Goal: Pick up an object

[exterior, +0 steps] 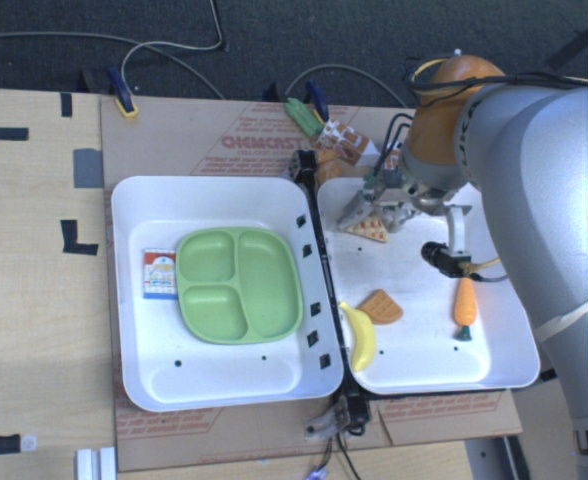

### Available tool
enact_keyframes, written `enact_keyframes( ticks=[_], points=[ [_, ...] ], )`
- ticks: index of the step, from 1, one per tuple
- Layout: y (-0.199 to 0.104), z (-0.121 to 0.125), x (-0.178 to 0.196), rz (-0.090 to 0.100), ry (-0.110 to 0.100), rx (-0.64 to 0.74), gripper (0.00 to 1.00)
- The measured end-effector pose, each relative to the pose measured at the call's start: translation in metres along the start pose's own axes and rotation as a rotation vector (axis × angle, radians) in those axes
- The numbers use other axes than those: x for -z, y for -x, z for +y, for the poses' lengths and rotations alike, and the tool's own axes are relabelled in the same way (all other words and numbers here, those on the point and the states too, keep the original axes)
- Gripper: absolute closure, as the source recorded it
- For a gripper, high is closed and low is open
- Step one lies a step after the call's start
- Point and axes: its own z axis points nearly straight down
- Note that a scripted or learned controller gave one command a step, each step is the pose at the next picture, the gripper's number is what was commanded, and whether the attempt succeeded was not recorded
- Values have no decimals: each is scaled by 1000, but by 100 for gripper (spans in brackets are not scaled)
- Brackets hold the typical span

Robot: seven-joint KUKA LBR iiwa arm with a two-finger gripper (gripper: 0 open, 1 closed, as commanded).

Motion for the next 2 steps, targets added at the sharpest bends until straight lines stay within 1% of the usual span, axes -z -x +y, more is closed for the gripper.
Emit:
enact_keyframes(
  ticks=[2],
  points=[
    [0,0,0,-1,0,0,0]
  ],
)
